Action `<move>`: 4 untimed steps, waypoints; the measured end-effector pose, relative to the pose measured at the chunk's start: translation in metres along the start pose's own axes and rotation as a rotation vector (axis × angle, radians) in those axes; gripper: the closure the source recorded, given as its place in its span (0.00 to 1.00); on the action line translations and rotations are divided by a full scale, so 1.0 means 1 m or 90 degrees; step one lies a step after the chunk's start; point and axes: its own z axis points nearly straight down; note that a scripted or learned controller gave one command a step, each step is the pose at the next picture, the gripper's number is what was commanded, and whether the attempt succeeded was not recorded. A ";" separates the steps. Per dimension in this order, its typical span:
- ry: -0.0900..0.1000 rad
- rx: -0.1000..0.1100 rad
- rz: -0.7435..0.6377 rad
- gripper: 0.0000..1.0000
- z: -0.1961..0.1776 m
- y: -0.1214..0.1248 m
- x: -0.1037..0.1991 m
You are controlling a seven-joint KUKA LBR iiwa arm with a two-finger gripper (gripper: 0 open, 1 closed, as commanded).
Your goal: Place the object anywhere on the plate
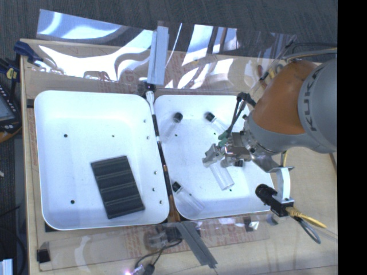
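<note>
Right of centre, gripper (221, 155) hovers above clear vial (223, 177); grasp state indeterminable. Vial likely light, slippery; grip mid-body. Plate (117, 186) lower left.

- The grey KUKA arm (318, 110) with its orange band (281, 99) above the wrist reaches in from the right of the camera view, its bulk filling the upper right corner
- The wrist slants down and to the left, ending in the metal two-finger gripper (221, 155)
- The gripper points left and sits low, near the middle of the right-hand side of the view
- Thin dark cables run along the wrist toward the gripper
</note>
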 end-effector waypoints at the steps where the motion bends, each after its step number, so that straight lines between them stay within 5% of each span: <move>1: -0.001 0.004 -0.056 1.00 0.040 0.026 0.074; 2: -0.001 -0.001 -0.398 1.00 0.033 0.066 0.163; 3: -0.001 0.000 -0.290 1.00 0.138 0.044 0.244; 4: 0.000 0.002 -0.290 0.00 0.138 0.043 0.244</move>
